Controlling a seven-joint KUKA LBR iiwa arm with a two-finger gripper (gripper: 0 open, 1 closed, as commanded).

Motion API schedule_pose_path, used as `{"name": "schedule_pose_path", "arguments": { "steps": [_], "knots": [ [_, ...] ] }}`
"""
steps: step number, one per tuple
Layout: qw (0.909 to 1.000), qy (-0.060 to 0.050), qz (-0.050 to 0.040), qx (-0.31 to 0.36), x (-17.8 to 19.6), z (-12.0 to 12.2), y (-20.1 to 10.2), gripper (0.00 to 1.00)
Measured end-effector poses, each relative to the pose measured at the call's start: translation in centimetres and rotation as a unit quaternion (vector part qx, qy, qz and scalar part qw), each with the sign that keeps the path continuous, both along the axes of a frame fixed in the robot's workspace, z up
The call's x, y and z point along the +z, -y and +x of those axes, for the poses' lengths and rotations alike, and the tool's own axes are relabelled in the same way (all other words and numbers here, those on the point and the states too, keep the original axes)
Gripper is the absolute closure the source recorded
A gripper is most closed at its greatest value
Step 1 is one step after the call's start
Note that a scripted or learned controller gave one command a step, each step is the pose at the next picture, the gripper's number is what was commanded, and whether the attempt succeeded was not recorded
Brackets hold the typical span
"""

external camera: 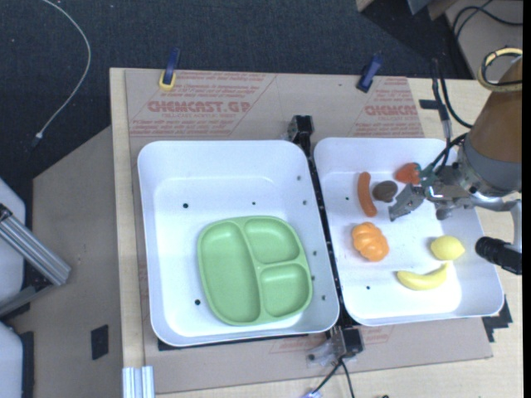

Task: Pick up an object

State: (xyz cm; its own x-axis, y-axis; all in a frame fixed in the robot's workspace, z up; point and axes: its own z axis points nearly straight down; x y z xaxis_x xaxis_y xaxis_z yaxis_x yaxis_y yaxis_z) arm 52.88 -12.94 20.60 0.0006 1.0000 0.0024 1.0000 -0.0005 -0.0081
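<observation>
At the left of the frame the left bin (158,222) sat on the brown board of the table (124,139), and a green divided plate (253,268) with three compartments lay flat in its lower middle part, well away from the bin's upper wall. A yellow clamp (168,75) gripped the board's top edge at upper left, and a blue clamp (369,73) did the same further right.

The right bin (365,297) lay just beside the first, the two rims nearly touching along a dark seam. In it, from left to right: an orange sausage-shaped piece (366,193) stood near the upper left; below it an orange pumpkin-like toy (370,242); a small brown round object (385,191) just beside the sausage; a red-orange object (407,172) near the bin's upper middle, partly hidden by the gripper; a yellow banana (423,279) near the lower wall; and a yellow lemon (447,248) above its right end.

The gripper (406,204) hung over the upper middle of the right bin — just right of the brown object and apart from the lemon. Its jaws looked spread, with nothing between them. The grey arm (494,160) entered from the right edge.
</observation>
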Motion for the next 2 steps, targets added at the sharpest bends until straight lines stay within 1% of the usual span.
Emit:
{"name": "schedule_pose_path", "arguments": {
  "steps": [1, 2],
  "knots": [
    [1.0, 0.003, -0.0008, 0.0, -5.9, 0.4, 0.4, 0.0],
    [1.0, 0.009, 0.0023, 0.001, -9.9, 1.8, -0.1, 0.0]
  ]
}}
